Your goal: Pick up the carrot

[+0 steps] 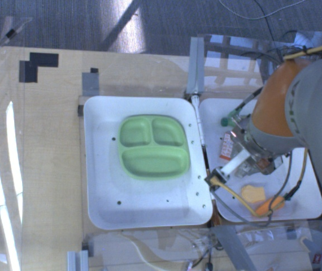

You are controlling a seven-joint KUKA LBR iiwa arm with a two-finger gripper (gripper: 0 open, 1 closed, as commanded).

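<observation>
carrot [265, 206] lies unlifted on the right bin [310, 205] floor; gripper [256, 164] hangs near it, grip state i cannot tell; the whole pickup remains.

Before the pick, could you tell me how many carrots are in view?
1: the carrot lies near the right bin's near edge, beside a yellow slice; the arm may hide others.

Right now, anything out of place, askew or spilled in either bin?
Nothing stands out. The green plate lies flat, right side up, in the left bin. The carrot lies in the right bin beside a yellow piece, both intact.
</observation>
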